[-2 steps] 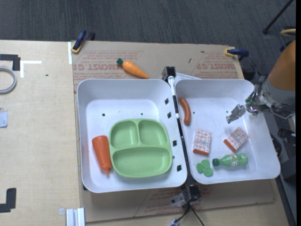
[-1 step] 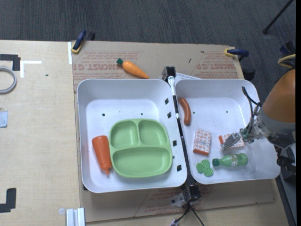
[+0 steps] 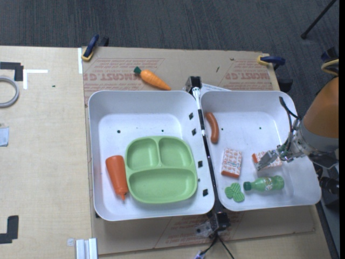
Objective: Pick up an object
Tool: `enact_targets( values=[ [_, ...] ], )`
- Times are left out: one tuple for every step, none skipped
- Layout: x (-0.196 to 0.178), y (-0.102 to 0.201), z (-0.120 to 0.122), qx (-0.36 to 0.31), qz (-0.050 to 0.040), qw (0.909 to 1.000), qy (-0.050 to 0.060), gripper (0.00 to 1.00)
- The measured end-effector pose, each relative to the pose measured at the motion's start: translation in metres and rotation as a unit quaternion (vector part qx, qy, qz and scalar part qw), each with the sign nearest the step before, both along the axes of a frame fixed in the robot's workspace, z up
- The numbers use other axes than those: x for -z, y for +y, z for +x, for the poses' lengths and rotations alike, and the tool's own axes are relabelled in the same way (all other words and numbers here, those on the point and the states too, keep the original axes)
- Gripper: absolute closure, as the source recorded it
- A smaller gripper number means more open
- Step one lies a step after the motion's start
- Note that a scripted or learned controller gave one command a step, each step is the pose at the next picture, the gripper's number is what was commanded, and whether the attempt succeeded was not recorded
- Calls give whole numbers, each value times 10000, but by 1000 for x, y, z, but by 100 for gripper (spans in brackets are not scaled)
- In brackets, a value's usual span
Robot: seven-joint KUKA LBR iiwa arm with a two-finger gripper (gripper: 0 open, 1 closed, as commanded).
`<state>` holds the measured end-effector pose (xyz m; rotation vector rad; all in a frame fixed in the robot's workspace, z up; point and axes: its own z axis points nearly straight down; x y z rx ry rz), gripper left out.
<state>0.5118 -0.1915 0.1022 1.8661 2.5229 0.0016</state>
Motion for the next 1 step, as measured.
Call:
enact_targets(
  values=[
    [-100, 54, -6, 1168, 5, 9932, 8, 100]
  ],
)
